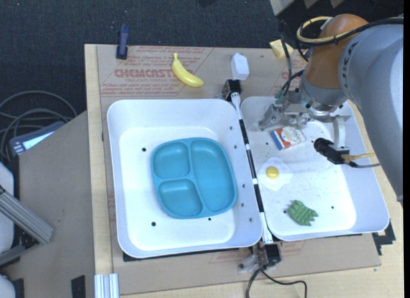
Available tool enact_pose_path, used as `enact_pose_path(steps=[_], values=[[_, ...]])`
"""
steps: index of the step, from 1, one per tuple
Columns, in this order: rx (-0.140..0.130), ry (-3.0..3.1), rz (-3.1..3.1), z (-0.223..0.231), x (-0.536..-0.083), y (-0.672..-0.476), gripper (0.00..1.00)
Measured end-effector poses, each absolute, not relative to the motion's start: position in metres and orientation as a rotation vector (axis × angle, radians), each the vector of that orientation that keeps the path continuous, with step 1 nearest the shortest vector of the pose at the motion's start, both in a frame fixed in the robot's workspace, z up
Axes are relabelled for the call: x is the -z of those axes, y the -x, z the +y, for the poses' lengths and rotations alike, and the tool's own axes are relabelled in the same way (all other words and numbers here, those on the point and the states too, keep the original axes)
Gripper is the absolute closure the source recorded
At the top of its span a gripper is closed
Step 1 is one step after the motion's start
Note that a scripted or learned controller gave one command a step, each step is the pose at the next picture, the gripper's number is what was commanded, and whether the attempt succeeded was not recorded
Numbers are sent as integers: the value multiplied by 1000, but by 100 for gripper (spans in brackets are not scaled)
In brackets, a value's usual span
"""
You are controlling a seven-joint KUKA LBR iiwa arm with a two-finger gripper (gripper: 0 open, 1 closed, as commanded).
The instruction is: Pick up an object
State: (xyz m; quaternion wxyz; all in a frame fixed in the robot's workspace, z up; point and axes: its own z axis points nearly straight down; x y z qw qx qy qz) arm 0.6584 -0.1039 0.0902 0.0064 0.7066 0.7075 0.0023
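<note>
Gripper (291, 118) over the right bin (333, 216), largely arm-hidden, perhaps above the carton (286, 138); grasp indiscernible.

2 bins (128, 130), 1 tray (192, 176), 1 banana (185, 73).

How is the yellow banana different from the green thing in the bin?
The banana is yellow, smooth and curved; the green toy is green and bumpy. The banana lies on the brown board outside the bins, behind the left bin; the green toy lies inside the right bin, near its front edge. The banana looks a little longer. Both are small, lying flat, and apart from the gripper.
</note>
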Motion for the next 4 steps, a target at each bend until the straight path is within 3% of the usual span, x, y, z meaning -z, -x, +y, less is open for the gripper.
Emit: enact_pose_path(steps=[4], values=[[-13, -2210, 2214, -97, -91, -631, 0]])
